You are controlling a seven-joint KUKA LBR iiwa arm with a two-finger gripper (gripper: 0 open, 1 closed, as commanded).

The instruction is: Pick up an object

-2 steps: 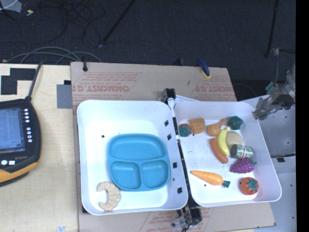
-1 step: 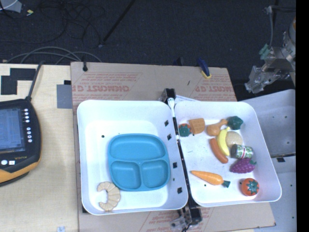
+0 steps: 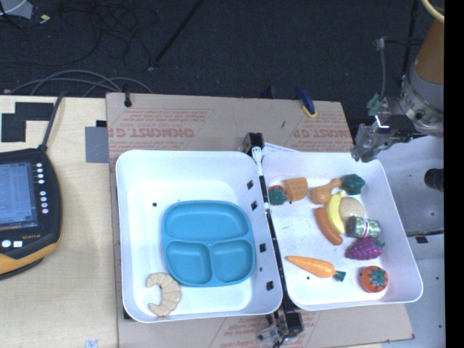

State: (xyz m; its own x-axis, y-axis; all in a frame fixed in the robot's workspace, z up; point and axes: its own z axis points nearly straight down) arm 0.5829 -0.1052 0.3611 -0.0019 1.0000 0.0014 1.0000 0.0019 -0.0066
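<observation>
This is a robotics lab: left of the two white bins (image 3: pixel 134 194) lies a teach pendant (image 3: pixel 25 205), with loose cables (image 3: pixel 65 20) on dark floor behind them.

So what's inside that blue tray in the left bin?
Nothing that I can see: all three compartments of the blue tray show bare blue plastic. A croissant lies outside it, by its lower left corner. The tray itself hides whatever is under it.

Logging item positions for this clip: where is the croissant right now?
The croissant lies in the left bin, in its near-left corner, just below and left of the blue divided tray.
</observation>
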